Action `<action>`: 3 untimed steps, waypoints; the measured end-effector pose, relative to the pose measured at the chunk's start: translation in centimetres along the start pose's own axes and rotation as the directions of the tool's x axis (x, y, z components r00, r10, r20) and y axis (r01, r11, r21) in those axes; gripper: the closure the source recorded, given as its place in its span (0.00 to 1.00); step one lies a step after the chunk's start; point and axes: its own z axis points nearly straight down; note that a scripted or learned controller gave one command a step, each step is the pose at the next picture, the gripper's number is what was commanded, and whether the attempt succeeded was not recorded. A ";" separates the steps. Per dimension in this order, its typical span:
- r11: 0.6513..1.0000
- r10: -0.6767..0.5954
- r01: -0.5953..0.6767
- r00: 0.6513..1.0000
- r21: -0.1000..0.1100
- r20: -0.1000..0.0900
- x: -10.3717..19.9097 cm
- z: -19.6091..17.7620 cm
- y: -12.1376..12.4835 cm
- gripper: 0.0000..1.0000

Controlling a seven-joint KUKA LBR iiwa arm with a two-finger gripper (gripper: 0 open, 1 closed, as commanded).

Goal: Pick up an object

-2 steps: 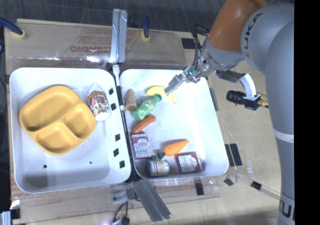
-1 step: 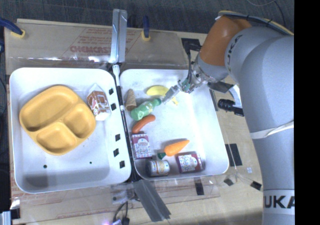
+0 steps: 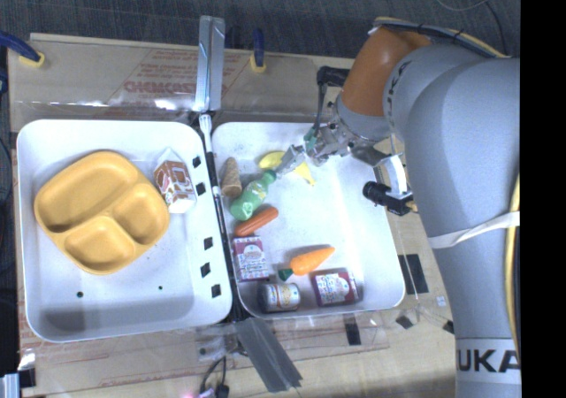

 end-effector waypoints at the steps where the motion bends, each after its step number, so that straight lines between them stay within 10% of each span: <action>1: 1.000 -0.007 0.007 1.000 0.004 -0.001 0.1 -1.0 0.0 1.00; 3: 0.987 0.159 -0.159 0.987 -0.003 0.001 -1.7 -0.1 -3.1 1.00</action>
